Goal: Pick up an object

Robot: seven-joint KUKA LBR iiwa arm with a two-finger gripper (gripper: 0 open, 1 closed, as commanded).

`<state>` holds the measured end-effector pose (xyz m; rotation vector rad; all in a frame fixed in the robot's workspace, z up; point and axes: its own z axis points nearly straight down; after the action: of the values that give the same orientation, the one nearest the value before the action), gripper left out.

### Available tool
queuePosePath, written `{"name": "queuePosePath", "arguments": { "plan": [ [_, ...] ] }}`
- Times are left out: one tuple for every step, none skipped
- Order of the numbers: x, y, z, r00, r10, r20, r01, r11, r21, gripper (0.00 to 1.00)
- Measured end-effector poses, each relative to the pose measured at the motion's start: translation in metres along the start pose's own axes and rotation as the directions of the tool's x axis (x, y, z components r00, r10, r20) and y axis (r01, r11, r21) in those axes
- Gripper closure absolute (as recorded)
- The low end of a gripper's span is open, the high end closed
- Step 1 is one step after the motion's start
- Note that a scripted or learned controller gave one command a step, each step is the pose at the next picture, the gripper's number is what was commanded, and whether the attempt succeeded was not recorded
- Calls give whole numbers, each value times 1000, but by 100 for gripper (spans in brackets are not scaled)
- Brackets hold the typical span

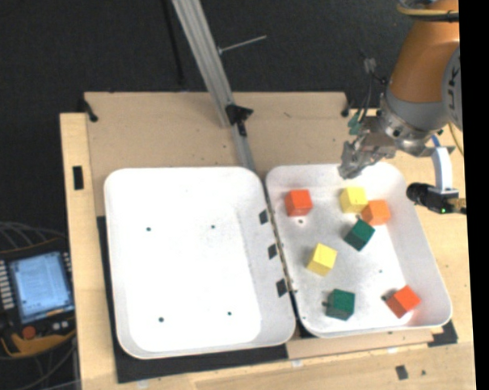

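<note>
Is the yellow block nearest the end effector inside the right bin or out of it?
Inside. The yellow block rests on the floor of the right bin near its far edge, just below the end effector, beside an orange block.

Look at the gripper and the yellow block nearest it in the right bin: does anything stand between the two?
Nothing visible does. The gripper hangs over the right bin's far edge, and the yellow block lies just in front of it with bare bin floor between. An orange block touches the yellow one's right side, away from the gripper.
</note>
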<state>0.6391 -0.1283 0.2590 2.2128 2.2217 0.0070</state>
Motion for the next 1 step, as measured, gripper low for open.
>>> {"name": "queuePosePath", "arguments": {
  "plan": [
    [-1, 1, -35, 1000, -1, 0, 1, 1000, 1, 100]
  ]
}}
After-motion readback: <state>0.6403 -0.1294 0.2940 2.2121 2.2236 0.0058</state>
